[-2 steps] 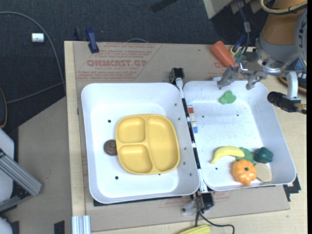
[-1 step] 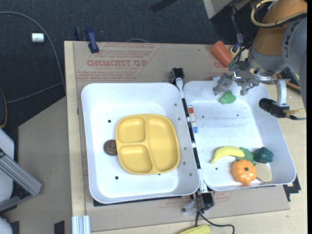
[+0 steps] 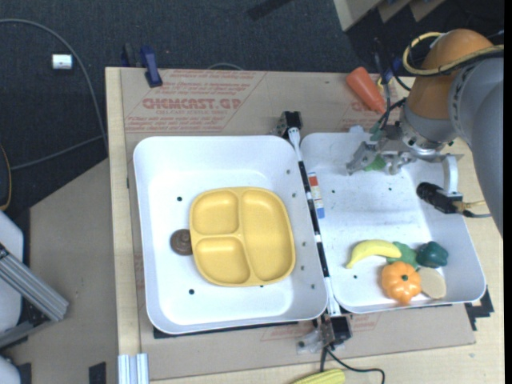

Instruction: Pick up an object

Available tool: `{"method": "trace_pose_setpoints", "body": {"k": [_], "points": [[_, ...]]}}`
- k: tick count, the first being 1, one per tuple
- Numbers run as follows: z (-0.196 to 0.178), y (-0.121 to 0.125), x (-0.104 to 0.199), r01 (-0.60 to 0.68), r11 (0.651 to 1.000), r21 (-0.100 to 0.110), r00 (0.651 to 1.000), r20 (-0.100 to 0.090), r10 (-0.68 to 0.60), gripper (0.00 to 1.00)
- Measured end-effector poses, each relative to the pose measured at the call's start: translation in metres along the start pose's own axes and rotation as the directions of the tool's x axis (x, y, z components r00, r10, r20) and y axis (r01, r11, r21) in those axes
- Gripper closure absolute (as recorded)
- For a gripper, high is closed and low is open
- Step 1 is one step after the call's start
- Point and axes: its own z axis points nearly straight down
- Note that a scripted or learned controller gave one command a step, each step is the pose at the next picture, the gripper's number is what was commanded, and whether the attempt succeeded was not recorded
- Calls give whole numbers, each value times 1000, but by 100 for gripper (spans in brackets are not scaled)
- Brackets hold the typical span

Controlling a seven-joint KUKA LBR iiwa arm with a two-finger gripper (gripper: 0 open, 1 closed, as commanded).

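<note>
Orange fruit (image 3: pixel 400 282) beside banana (image 3: pixel 373 251); gripper (image 3: pixel 376 158) over right bin (image 3: pixel 360 206).

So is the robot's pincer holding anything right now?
Pincer: over the back of the right bin; whether it grips anything cannot be told.

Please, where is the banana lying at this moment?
The banana lies in the right bin, near its front edge, just left of the orange fruit and the green item.

The yellow 3-compartment plastic tray (image 3: pixel 241 236) half hides a small brown round disc (image 3: pixel 180 242); the grey arm (image 3: pixel 480 94) is cut off at the right edge.
</note>
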Motion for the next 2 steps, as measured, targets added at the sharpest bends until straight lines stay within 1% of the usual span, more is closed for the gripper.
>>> {"method": "trace_pose_setpoints", "body": {"k": [1, 2], "points": [[-32, 2, -51, 1, 1000, -8, 1000, 3, -1, 0], [-99, 2, -22, 2, 1000, -9, 1000, 2, -2, 0]]}}
